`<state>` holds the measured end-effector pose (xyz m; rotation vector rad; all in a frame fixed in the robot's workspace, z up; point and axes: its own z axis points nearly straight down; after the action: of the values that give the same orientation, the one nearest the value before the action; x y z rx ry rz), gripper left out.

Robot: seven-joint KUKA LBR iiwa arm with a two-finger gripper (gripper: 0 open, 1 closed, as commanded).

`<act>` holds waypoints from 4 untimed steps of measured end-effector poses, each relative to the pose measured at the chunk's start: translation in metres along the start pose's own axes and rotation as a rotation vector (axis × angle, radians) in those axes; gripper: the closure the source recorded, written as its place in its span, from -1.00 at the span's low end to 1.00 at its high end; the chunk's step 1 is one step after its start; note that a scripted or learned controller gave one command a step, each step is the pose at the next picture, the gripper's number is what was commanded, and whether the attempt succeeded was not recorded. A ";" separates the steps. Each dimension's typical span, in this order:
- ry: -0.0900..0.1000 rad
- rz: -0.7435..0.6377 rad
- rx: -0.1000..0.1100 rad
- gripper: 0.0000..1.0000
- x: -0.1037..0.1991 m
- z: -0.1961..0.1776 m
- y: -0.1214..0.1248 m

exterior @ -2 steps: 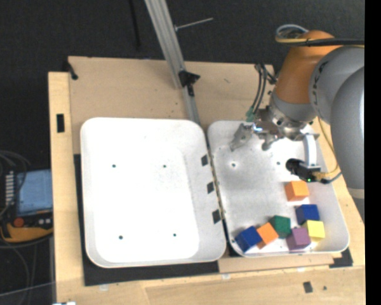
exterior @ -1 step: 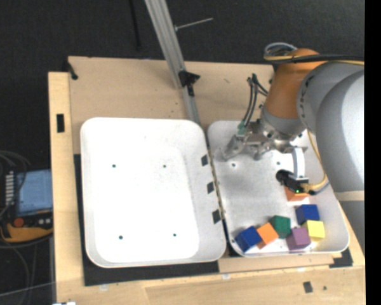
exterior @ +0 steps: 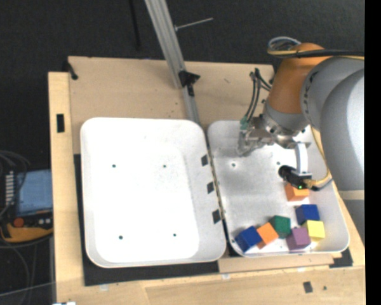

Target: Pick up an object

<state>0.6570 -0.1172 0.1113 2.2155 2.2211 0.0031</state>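
Note:
My gripper point(exterior: 244, 143) hangs over the far left part of the right bin point(exterior: 254, 183), above bare bin floor, with nothing visibly in it. Several small blocks lie along the bin's near and right sides. A blue block point(exterior: 248, 237), an orange block point(exterior: 267, 233) and a green block point(exterior: 281, 224) form a row at the near edge. A purple block point(exterior: 298, 238) and a yellow block point(exterior: 315, 229) sit in the near right corner. Farther back lie another blue block point(exterior: 308, 213) and an orange block point(exterior: 297, 193). All the blocks are well clear of the gripper.
The left bin point(exterior: 146, 189) stands beside the right one, joined by black clips point(exterior: 211, 186). A slanted metal rail point(exterior: 168, 40) rises from the bench behind the bins. The grey arm point(exterior: 330, 126) overhangs the right bin's far right side.

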 end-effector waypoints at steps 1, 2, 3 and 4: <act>0.001 -0.005 -0.002 1.00 0.004 -0.045 0.001; 0.001 0.002 -0.003 1.00 -0.001 -0.095 -0.006; 0.002 0.000 0.001 1.00 -0.002 -0.111 -0.005; 0.002 -0.005 0.000 1.00 0.052 -0.125 -0.002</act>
<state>0.6547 -0.0646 0.2361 2.2110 2.2276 0.0061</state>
